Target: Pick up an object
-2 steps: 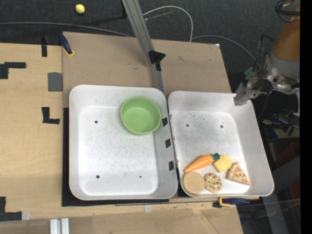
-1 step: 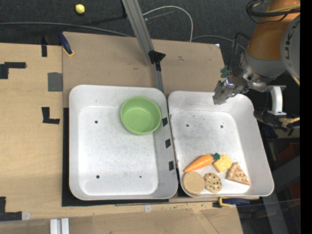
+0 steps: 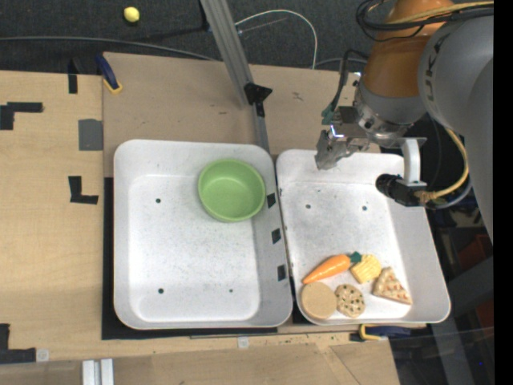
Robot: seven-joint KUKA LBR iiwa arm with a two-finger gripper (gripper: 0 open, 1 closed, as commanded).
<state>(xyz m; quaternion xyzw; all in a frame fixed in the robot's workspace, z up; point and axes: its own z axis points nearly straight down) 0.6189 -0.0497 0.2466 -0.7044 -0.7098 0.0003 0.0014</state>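
My gripper (image 3: 329,157) hangs over the far edge of the right bin (image 3: 417,239), with nothing visible between its fingers. Toy food lies at that bin's near end, well below the gripper: an orange carrot (image 3: 326,268), a yellow corn piece (image 3: 365,267), a pizza slice (image 3: 391,286), a chocolate-chip cookie (image 3: 349,300) and a round tan disc (image 3: 317,301). A green bowl (image 3: 232,189) sits upright in the far right part of the left bin (image 3: 144,247).
A grey metal pole (image 3: 228,38) slants up from the bench behind the two bins. Black cable and a connector (image 3: 398,188) hang from the wrist over the right bin's far right corner. A small yellow ball (image 3: 131,14) lies on the dark floor at top left.
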